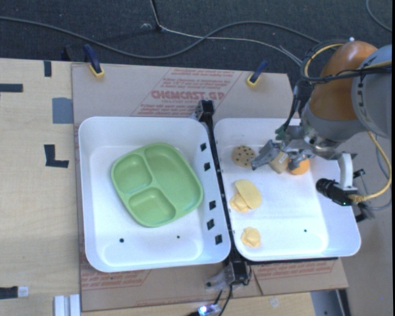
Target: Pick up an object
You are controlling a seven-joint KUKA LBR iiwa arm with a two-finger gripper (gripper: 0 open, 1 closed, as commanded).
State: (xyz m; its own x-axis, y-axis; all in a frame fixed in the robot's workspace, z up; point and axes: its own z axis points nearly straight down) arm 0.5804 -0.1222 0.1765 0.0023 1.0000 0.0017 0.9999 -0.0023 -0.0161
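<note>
Tool [271, 157] low in right bin [329, 242], beside cookie [243, 154]. Finger state impossible to tell. Orange piece [300, 166] just behind.

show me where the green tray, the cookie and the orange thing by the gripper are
green tray [157, 184], camera view, on its central divider
cookie [243, 154], camera view, middle of its top face
orange thing [300, 166], camera view, on its visible side beside the gripper

A divided tray [157, 184] lay in the left bin [92, 176]; a cookie [243, 154] and two food pieces [245, 195] [251, 237] lay in the right bin [329, 236], at its left side.
</note>
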